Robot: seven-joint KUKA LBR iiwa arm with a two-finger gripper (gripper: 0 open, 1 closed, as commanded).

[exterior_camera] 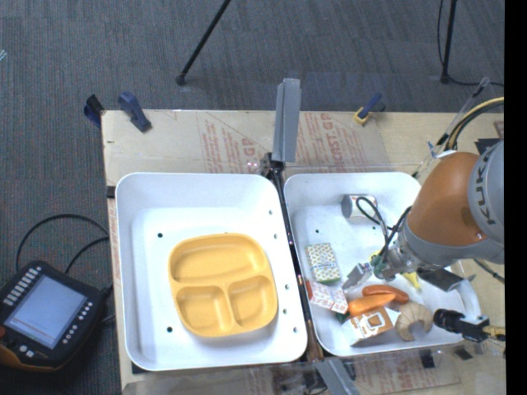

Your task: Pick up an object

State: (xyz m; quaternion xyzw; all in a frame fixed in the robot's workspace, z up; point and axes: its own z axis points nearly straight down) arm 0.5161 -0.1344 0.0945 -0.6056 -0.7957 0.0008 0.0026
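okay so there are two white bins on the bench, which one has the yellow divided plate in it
The left shallow white bin holds the yellow three-compartment plastic plate. The right shallow white bin instead holds small mixed items, with the arm's gripper over them.

A wooden bench (206,142) with red printed lettering carries two white bins side by side, the left bin (136,220) and the right bin (325,192), touching along a dark divider; blue clamps (132,109) grip its far edge
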